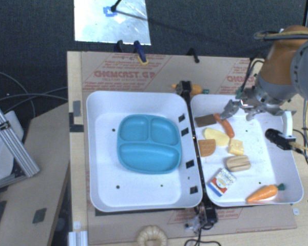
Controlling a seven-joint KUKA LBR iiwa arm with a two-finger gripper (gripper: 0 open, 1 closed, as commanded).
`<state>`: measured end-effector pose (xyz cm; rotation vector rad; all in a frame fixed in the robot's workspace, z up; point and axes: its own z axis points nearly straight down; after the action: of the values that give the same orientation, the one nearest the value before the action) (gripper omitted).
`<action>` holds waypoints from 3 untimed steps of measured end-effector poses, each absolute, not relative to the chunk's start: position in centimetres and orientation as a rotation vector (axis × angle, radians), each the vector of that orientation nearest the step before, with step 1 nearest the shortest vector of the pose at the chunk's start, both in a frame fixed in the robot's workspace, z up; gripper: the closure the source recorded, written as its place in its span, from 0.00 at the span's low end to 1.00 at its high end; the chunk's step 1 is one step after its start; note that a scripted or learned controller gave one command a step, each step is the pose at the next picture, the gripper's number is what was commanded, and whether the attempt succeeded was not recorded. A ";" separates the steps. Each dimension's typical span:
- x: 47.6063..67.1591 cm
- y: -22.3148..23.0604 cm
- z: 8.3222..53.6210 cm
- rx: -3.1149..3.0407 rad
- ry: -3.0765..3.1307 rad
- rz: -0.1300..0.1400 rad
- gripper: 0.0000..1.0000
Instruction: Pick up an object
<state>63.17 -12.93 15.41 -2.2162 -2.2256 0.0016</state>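
Cardboard-covered bench (143, 68) bears two white bins (100, 188).

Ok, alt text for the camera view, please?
The end effector hangs over the right bin, above toy food including a carrot and a sausage. The left bin holds a blue divided plate.

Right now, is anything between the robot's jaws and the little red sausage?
Nothing visible. The gripper hangs at the right bin's back edge, and the sausage lies just beside and below it in the picture, with bare white floor between.
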 end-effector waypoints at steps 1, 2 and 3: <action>62.7 -13.8 9.8 -2.219 -2.222 0.002 0.00; 62.8 -13.7 8.5 -2.220 -2.224 0.000 0.00; 62.9 -13.7 9.6 -2.222 -2.226 -0.004 1.00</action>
<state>62.95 -13.72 9.63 -2.2220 -2.2256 -0.0044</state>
